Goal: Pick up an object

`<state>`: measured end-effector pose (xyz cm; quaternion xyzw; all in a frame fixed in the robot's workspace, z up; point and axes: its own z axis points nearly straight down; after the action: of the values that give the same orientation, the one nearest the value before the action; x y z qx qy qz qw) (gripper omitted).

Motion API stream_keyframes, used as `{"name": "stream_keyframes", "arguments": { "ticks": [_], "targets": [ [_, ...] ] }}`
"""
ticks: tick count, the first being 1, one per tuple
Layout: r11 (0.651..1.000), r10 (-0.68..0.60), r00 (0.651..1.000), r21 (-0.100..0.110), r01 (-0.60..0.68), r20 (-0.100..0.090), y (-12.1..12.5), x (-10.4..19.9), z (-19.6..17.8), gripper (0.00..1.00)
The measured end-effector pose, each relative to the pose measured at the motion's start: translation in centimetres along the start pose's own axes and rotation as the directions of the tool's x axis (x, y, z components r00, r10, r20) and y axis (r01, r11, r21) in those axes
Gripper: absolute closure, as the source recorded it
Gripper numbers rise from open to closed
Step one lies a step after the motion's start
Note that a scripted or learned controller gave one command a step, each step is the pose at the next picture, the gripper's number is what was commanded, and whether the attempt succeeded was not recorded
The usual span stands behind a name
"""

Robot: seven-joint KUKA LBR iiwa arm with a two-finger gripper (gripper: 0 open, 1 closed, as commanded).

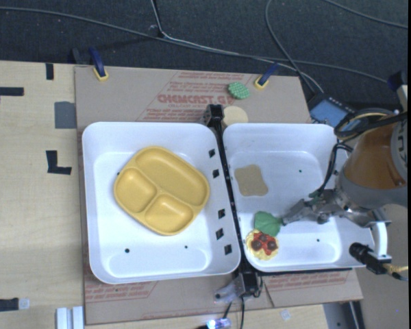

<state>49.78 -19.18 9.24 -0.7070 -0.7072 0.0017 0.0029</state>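
Gripper [288, 218] of mine low in the right bin [288, 139], can't tell its grip, green leaf toy [266, 223] just beside its tip, pizza toy [262, 245] near below

Right bin crowded low, open toward its back

In the right bin [288, 137], the end effector [288, 216] sits touching the green piece [266, 223], with the pizza toy [262, 245] just below and the tan square [251, 180] near the divider [223, 184]; the yellow tray [162, 190] takes the middle of the left bin [96, 252].
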Motion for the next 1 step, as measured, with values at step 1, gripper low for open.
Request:
{"name": "stream_keyframes", "arguments": {
  "ticks": [1],
  "targets": [
    [1.000,-0.001,1.000,-0.004,0.001,0.000,0.13,0.04,-1.34,1.00]
  ]
}}
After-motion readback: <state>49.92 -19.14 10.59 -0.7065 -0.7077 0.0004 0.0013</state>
